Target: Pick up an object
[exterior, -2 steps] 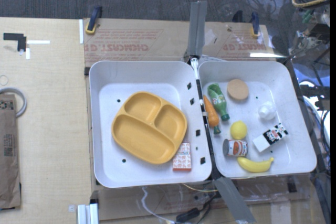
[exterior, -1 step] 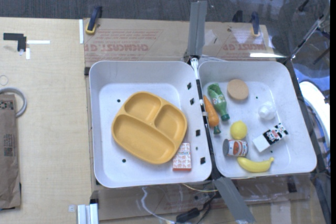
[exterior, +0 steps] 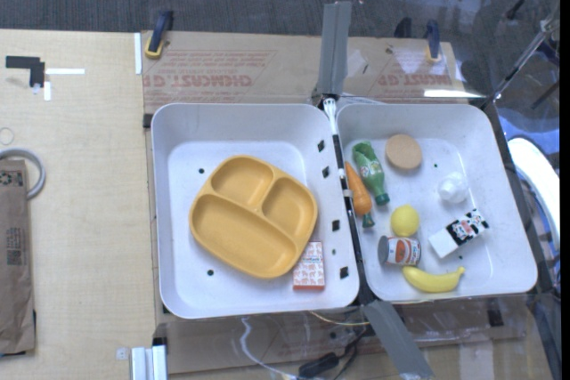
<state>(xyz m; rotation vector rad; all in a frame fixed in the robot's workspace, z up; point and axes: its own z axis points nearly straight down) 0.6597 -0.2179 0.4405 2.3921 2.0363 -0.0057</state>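
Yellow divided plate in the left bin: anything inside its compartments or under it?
The yellow divided plate shows three bare compartments. A small red-and-white box lies beside its lower right edge. Whatever is beneath the plate is covered.

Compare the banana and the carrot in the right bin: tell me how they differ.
The banana is yellow; the carrot is orange. The banana lies crosswise along the bin's near edge, curved; the carrot lies straight, running lengthwise against the bin's left wall. The banana sits beside a can; the carrot lies alongside a green bottle. Both are elongated toy foods lying flat in the right bin.

Lab bench, two white bins [exterior: 165,191], clamps [exterior: 160,31], toy food
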